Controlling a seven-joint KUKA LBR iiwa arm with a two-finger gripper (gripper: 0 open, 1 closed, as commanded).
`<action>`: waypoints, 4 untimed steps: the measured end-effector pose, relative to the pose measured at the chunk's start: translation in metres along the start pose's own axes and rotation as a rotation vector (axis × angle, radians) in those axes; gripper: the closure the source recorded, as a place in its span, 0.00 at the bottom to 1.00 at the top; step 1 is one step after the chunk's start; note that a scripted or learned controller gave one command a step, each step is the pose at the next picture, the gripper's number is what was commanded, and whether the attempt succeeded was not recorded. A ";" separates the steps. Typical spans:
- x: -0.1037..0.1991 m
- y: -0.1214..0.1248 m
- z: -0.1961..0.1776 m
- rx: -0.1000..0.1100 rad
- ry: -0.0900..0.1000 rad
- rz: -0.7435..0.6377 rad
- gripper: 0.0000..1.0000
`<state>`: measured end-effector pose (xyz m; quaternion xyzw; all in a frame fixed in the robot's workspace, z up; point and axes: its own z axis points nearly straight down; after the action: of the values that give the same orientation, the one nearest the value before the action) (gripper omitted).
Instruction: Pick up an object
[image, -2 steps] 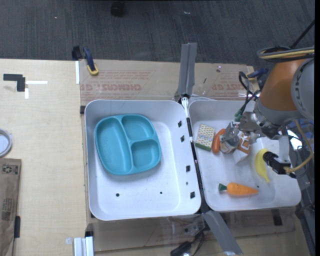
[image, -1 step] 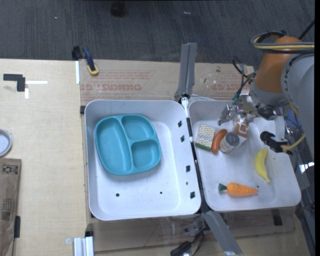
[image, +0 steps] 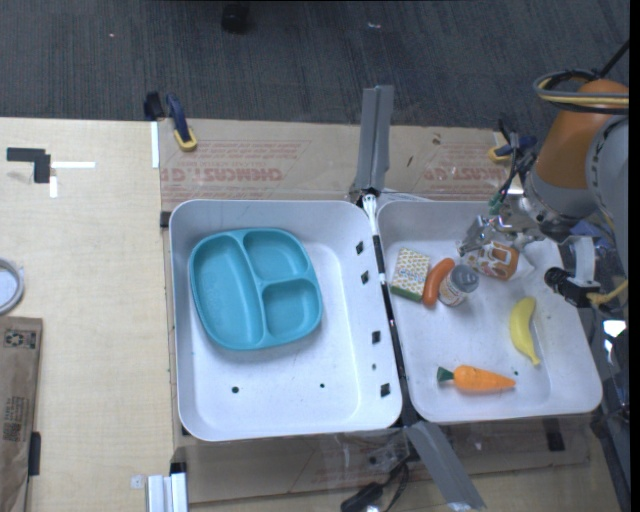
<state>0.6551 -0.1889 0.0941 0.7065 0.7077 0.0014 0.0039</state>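
Observation:
My gripper (image: 490, 243) hangs low over the far part of the right bin (image: 570, 400), reaching in from the right. Directly beneath it, partly covered by it, lies a small orange-and-white object (image: 498, 264). Just left of that is a small grey-topped jar (image: 457, 286), then a red-orange sausage shape (image: 436, 282) and a checkered box (image: 410, 274). A yellow banana (image: 523, 329) lies toward the right wall. An orange carrot (image: 480, 379) with a green top lies near the front edge.
The left bin (image: 200, 400) holds a blue divided plate (image: 256, 288). A grey divider post (image: 376, 140) stands between the bins at the back. Cables and arm parts (image: 585, 280) crowd the right bin's right side.

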 end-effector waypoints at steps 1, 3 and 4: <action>0.001 0.001 -0.006 0.002 0.001 -0.004 1.00; 0.016 -0.034 -0.009 0.012 0.003 0.009 1.00; 0.015 -0.034 -0.009 0.011 0.003 0.009 0.00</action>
<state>0.6212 -0.1735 0.1032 0.7098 0.7044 -0.0013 -0.0012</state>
